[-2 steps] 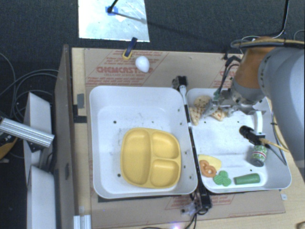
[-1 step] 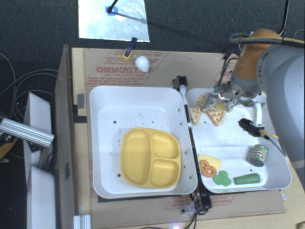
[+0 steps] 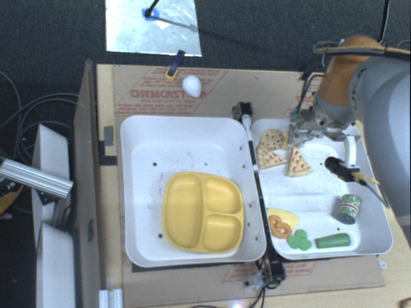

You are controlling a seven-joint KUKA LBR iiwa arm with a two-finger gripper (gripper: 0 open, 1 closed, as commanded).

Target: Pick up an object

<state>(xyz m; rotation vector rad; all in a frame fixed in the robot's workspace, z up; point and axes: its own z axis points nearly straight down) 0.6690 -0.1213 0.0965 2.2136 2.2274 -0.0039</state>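
The right bin holds several toy foods. A pizza slice lies near its back, with a tan waffle piece and a cracker to its left. My gripper hangs over the back of this bin, just above the pizza slice's tip and right of the cracker. Nothing shows between its tips. Toward the front lie a pretzel on a yellow chip, a green broccoli piece, a green pickle and a small green-labelled can.
The left bin carries a yellow divided plate. Behind the bins, a white egg and a blue and yellow marker rest on the cardboard. The grey arm fills the space over the right bin's back right corner.
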